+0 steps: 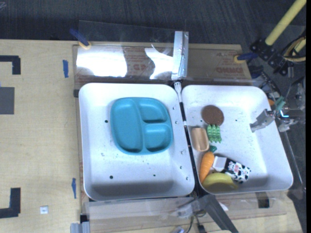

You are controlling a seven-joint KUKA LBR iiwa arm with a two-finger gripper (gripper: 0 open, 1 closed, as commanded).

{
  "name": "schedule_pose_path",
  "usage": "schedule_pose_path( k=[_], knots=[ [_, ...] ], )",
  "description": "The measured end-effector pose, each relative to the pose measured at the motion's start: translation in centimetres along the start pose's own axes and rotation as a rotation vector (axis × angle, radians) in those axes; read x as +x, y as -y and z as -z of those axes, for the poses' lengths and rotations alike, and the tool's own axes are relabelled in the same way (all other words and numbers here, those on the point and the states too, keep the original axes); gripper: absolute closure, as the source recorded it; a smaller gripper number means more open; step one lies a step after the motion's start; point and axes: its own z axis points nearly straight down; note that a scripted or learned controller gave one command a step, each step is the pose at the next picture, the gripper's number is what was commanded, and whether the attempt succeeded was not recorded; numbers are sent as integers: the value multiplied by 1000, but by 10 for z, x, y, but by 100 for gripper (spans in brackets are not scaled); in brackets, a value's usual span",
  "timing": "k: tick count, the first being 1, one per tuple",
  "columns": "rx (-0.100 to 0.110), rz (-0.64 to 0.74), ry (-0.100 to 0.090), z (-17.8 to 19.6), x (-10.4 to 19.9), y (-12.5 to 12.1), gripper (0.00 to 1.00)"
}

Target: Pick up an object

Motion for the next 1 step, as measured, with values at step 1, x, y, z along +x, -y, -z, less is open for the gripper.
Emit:
schedule_pose_path(
  k=[1],
  knots=[
    [8, -11, -1, -133, 72, -17, 0]
  ],
)
